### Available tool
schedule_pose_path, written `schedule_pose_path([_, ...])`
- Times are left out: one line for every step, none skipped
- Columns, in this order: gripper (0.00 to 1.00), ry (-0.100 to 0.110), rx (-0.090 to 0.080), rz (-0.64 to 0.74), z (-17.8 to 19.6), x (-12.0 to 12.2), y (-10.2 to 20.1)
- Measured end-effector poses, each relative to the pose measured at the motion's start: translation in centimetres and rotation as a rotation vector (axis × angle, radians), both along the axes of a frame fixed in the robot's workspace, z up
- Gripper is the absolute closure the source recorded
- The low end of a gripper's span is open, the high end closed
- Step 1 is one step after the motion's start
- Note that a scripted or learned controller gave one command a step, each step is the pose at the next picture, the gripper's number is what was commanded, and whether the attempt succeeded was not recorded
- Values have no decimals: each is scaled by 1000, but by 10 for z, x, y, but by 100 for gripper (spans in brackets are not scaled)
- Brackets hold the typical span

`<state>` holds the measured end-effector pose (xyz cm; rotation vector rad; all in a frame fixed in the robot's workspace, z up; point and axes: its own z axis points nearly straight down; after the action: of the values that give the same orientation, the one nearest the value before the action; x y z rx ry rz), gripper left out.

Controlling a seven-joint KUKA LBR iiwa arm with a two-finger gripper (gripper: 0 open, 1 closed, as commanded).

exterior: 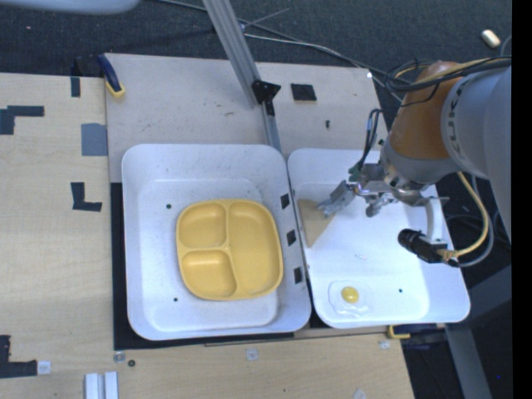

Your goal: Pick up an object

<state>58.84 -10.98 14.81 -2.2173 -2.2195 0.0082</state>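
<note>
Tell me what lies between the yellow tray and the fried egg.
In the camera view, the two bins' adjoining white walls lie between the yellow tray and the fried egg, then bare bin floor.

A robotics lab: a taped wooden bench (50,223) holds two white bins (137,223), loose cables (332,52) trail at twelve o'clock, a metal pole (237,44) rises there.
</note>
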Motion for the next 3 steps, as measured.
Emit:
schedule_pose_path([0,-9,-1,-2,-57,6,-6])
schedule_pose_path([100,-10,0,2,-45,7,-4])
schedule_pose_path([100,-8,1,0,-3,8,-4])
